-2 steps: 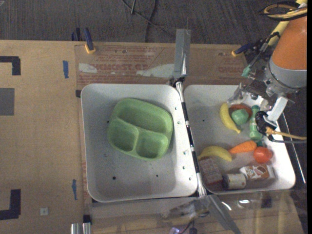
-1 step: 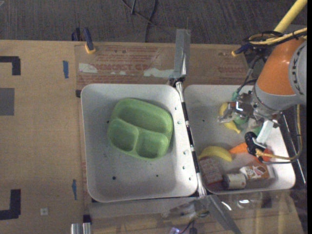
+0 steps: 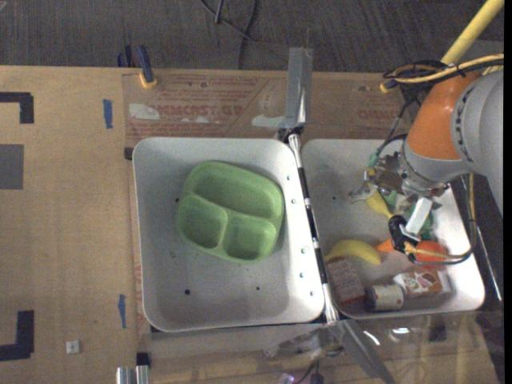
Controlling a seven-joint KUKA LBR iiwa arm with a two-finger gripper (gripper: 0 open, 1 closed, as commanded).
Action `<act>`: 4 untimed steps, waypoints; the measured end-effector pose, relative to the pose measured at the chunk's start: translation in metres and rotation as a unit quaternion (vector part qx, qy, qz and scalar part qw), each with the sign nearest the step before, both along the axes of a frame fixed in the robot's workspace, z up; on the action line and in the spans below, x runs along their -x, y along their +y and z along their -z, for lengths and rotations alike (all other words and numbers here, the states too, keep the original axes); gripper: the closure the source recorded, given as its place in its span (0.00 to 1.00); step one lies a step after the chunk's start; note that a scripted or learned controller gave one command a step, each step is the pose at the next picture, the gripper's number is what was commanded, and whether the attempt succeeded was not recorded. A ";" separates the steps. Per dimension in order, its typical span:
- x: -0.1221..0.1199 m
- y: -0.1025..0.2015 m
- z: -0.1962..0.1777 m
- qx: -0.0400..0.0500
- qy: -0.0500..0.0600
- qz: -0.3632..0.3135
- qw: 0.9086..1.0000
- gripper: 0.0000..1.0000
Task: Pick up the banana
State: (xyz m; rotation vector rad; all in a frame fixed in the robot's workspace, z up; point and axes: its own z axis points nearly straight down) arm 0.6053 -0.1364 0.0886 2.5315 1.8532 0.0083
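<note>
1. On the left of the frame lies bare tabletop [image 3: 64,238], brown, with blue tape marks; nothing there bears on the task.
2. The left bin [image 3: 160,294] sits centre-left and holds one green divided plate [image 3: 230,211], lying flat and slightly turned.
3. The right bin [image 3: 336,174] touches it along the middle seam and is crowded in its lower half. The banana [image 3: 356,251] lies near that bin's left wall, at lower centre-right of the frame. Just below it are a brown packet [image 3: 346,282], a small can [image 3: 386,297] on its side and a carton [image 3: 422,281]. An orange carrot-like piece [image 3: 424,250] lies to the banana's right.
4. The claw [image 3: 382,189] hangs at the upper right of that bin, above and right of the banana, beside a second small yellow thing [image 3: 379,206]. I cannot tell whether it is released or clenched; the wrist hides it.
5. Risks, as I judge them: the claw may descend on the nearer yellow thing instead of the banana, since it sits closer. The banana's curved skin could slip, and the neighbouring packet and bin wall leave little room.
</note>
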 end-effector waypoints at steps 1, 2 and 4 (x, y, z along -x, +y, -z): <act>-0.001 -0.002 -0.011 0.002 -0.001 0.000 1.000 1.00; -0.029 0.067 -0.097 0.000 0.003 -0.022 1.000 1.00; 0.011 0.040 -0.144 0.000 0.004 -0.232 0.973 1.00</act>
